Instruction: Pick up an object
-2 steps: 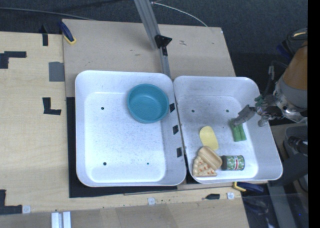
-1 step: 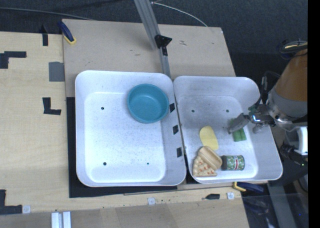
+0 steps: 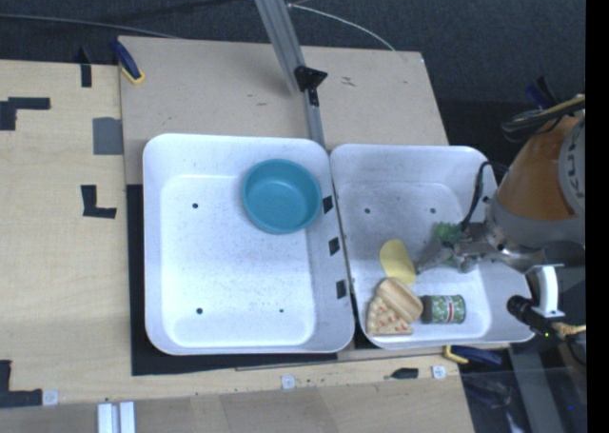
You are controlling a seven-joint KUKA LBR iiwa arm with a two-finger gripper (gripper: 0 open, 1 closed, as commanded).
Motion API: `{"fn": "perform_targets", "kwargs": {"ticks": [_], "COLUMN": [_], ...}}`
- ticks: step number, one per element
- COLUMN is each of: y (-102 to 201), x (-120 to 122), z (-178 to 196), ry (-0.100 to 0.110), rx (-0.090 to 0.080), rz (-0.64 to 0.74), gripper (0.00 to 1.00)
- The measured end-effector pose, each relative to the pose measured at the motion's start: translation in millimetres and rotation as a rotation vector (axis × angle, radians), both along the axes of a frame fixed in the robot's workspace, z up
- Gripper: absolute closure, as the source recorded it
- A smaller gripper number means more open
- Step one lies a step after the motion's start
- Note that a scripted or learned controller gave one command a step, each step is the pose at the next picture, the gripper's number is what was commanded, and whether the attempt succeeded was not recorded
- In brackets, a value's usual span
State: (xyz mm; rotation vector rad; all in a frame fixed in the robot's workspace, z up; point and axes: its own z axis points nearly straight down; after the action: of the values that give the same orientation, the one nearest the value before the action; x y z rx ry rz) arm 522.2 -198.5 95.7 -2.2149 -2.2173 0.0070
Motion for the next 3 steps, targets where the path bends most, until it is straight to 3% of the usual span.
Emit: {"fn": "perform_targets", "kwargs": {"ticks": [1, 3], "y": [-0.3, 2.6], "x": [1.4, 6.0], "z": [13.4, 106.5], "ry": [-0.004, -0.012], "rx": [-0.002, -0.004], "rz": [0.001, 0.001], "gripper": [1.00, 1.00]}}
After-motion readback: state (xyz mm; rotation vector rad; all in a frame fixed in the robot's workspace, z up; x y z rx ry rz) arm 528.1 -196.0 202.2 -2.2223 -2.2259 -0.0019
